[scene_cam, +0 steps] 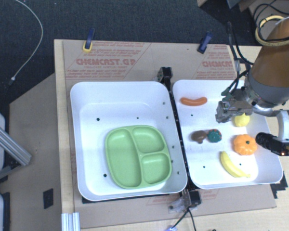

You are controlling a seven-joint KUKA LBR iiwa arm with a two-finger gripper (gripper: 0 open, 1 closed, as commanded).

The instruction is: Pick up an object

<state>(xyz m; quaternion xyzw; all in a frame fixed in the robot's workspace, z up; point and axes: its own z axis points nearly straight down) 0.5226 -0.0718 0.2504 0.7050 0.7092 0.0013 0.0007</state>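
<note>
From the overhead camera, the arm (274, 57) comes in from the right and hangs over the right bin (202, 174), its gripper (229, 110) low in the bin's upper half. The metal fingers sit just left of a small yellow object (242, 121), which peeks out at the gripper's lower right edge; contact looks likely, but how far the tool is open is hidden by its own body, and nothing can be seen caught in it. Up and to the left of the gripper lies an orange sausage (193, 100), apart from the tool. Below it, near the bin's middle, a brown piece (199, 137) rests touching a teal ball (214, 136). To the right sits an orange pumpkin (244, 145), and beneath that a banana (233, 165) lies at a slant near the lower edge. Over in the left bin (86, 105), a green divided plate (137, 155) with three compartments lies flat toward the front.
</note>
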